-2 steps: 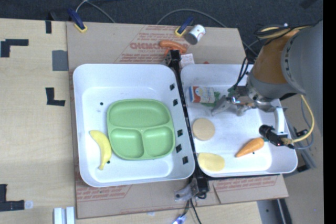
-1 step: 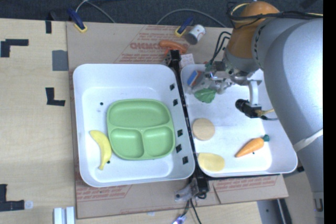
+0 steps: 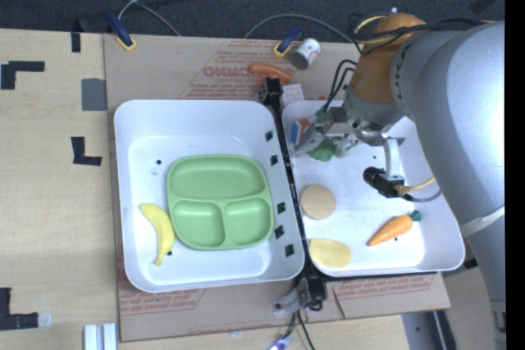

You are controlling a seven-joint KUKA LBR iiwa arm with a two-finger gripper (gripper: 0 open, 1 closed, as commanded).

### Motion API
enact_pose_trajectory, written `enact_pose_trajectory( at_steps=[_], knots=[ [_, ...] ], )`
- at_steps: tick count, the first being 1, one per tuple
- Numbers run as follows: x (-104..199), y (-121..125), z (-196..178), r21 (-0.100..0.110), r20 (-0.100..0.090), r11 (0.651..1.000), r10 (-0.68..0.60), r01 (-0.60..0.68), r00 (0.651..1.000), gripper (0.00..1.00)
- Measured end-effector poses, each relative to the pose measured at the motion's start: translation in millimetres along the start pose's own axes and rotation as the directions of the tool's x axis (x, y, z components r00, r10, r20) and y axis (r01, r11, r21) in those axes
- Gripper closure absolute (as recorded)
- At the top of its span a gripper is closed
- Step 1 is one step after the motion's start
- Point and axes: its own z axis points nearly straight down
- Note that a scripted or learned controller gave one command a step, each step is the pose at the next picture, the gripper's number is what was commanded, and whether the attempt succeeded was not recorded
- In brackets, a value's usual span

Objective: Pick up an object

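Note:
My gripper [image 3: 326, 135] hangs low over the far left corner of the right bin [image 3: 426, 258], just above a small green object [image 3: 321, 151] that it partly covers. A red and blue item [image 3: 300, 129] lies beside it against the bin's left wall. Nearer the front of that bin lie a round tan cookie [image 3: 317, 202], a pale yellow piece [image 3: 330, 252] and an orange carrot [image 3: 390, 229]. The left bin [image 3: 139, 135] holds a green divided plate [image 3: 220, 202] and a yellow banana [image 3: 160, 230].
The grey arm [image 3: 459, 111] covers the right bin's far right part, and a black fitting [image 3: 382, 179] with a cable hangs over its middle. Behind the bins, on the cardboard, lie an orange item [image 3: 271, 71] and a small grey cylinder [image 3: 305, 53].

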Motion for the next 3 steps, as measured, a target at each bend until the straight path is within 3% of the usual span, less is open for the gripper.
enact_pose_trajectory(
  at_steps=[1,2,3],
  knots=[
    [-2.7,23.0,0.3,0.001,-0.001,1.0,-0.001,0.001,1.0,0.0],
    [-0.9,18.6,0.4,0.0,0.0,1.0,0.0,0.0,1.0,0.0],
    [-0.9,18.5,-9.4,0.001,0.001,1.0,-0.001,0.001,1.0,1.0]
  ],
)
